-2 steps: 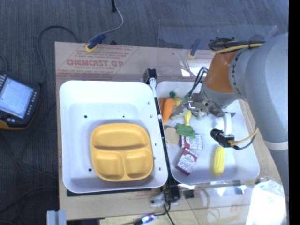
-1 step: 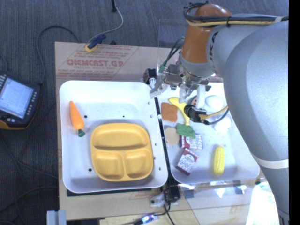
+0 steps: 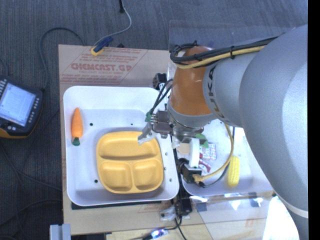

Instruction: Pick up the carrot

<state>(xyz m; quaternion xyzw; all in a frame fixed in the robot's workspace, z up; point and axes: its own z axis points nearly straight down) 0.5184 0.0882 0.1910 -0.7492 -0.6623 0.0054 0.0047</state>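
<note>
Jaw state cannot be told; the gripper (image 3: 146, 135) is seen from above and nothing is shown held in it. Nearest, a corn cob (image 3: 233, 170) is lying at 5 o'clock in the right bin (image 3: 220, 130), beside the task. In the left bin (image 3: 100, 95) a yellow tray (image 3: 120, 174) is set centrally, and the gripper is poised over its 1 o'clock edge. The carrot (image 3: 76, 125) is lying against the wall at 9 o'clock, green end toward 6, well apart from the gripper. A reach toward 9 is likely needed; the grasp is not yet made.
</note>
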